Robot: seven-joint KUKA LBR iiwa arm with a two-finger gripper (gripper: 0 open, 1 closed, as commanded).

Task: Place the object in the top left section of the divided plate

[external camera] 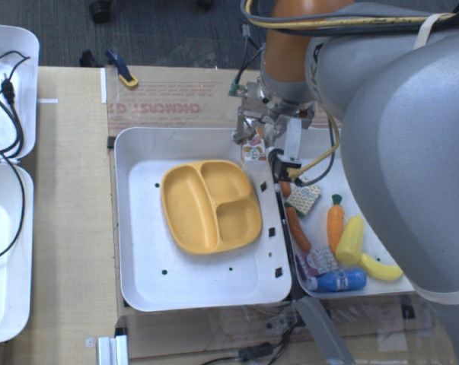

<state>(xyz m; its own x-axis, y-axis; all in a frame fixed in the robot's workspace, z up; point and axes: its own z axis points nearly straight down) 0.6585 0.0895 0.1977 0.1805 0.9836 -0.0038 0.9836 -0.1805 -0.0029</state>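
hovering over the back edge of the bins, the gripper (253,144) sits at the divider between them, just behind the yellow divided plate (211,204); a small white-and-red object (253,152) appears pinched at its fingertips, though the view is too cluttered to be sure. plate lies in the left bin (138,280), all sections bare. right bin (313,286) holds a carrot (335,223), banana (380,268), yellow piece (350,239), blue bottle (339,281)

A yellow divided plate (211,206) lies flat in the left white bin (138,280), below and left of the jaws, its three sections bare. A small white-and-red packet (253,151) sits at the jaws, above the plate's upper right rim.
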